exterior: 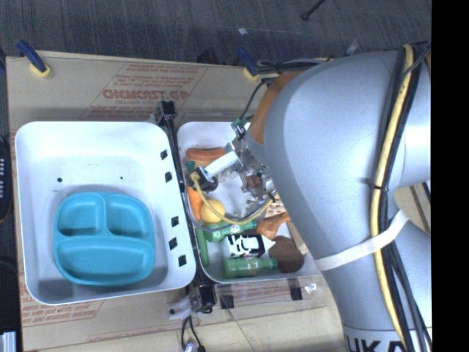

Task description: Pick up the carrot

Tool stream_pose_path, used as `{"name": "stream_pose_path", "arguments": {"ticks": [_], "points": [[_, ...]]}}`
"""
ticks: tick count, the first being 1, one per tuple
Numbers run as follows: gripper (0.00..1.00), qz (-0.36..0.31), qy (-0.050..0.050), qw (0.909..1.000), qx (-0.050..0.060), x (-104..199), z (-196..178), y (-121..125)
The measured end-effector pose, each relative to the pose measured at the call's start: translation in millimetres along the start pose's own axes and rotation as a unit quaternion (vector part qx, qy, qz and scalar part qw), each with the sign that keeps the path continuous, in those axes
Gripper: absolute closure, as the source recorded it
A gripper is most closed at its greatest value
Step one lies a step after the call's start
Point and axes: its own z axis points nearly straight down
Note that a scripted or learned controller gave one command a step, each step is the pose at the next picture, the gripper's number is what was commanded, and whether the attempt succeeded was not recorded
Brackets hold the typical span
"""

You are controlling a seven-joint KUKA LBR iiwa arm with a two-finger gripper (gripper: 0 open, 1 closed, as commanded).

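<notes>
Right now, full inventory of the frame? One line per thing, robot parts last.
Shallow white plastic bins: 2, white, side by side on the bench.
Sectioned blue plastic plate: 1, light blue, in the left bin, toward its front.
Orange carrot: 1, orange, right bin, by its left wall, partly hidden.
Yellow rounded fruit: 1, yellow, right bin, next to the carrot.
Green plastic bottle: 1, green, lying at the right bin's front.
Brown rounded item: 1, brown, right of the bottle.
Blue clamps: 2, blue, bench's back edge.
Grey robot arm: 1, grey, over the right bin.
Gripper: 1, metal, above the right bin's contents.
</notes>
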Motion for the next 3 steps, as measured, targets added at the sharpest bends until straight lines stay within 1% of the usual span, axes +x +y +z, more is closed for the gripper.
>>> {"name": "stream_pose_path", "arguments": {"ticks": [1,2,3], "points": [[1.00,-0.005,-0.003,1.0000,0.005,0.2,-9.2,-2.1],[1.00,0.022,0.006,0.9997,-0.001,1.5,-103.3,-87.1],[1.00,0.024,0.006,0.9997,-0.004,30.4,-170.8,-131.5]]}}
